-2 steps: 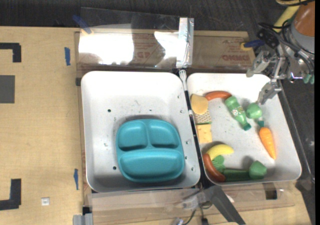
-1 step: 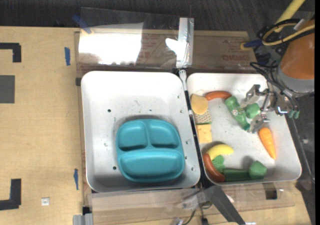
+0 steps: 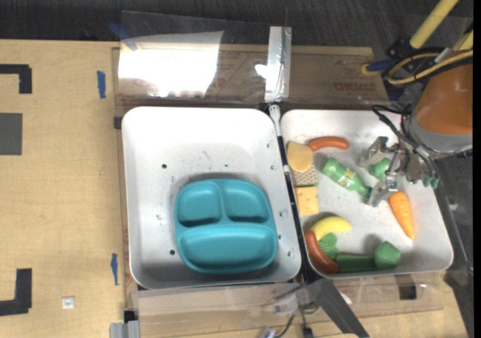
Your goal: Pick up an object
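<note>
My gripper (image 3: 378,172) hangs low over the right bin (image 3: 443,254), near its right side, and stands open. One finger (image 3: 374,152) points toward the orange-red sausage (image 3: 328,143). The other finger (image 3: 380,193) sits at the right end of the green bottle (image 3: 345,177). An orange carrot (image 3: 403,213) lies just below and to the right of the gripper. Nothing is clearly held between the fingers.
The right bin also holds a tan bun (image 3: 299,155), a waffle piece (image 3: 304,176), an orange cracker (image 3: 306,200), a yellow banana (image 3: 331,227), a red piece (image 3: 319,251) and a green vegetable (image 3: 367,258). A teal divided plate (image 3: 224,225) lies in the left bin (image 3: 150,149).
</note>
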Action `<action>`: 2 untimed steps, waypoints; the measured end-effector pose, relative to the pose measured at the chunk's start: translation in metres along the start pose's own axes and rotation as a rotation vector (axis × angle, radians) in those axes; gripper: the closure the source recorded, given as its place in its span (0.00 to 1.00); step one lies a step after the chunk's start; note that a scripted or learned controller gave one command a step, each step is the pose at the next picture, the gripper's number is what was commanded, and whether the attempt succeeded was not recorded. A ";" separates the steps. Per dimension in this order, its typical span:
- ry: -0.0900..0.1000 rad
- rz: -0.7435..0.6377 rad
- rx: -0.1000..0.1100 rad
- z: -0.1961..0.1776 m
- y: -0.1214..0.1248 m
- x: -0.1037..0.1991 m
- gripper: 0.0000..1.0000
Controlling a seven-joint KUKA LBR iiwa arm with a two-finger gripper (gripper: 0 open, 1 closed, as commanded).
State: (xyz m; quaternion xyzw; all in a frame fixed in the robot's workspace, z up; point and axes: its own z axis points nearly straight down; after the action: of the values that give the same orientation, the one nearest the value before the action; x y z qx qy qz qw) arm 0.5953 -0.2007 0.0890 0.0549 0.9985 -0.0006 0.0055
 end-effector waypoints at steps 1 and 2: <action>0.000 0.008 0.002 0.001 -0.022 -0.007 0.00; 0.003 0.012 0.001 0.001 -0.023 0.010 0.00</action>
State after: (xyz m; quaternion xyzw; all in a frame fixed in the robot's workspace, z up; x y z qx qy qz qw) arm 0.5830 -0.2225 0.0882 0.0607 0.9981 -0.0010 0.0039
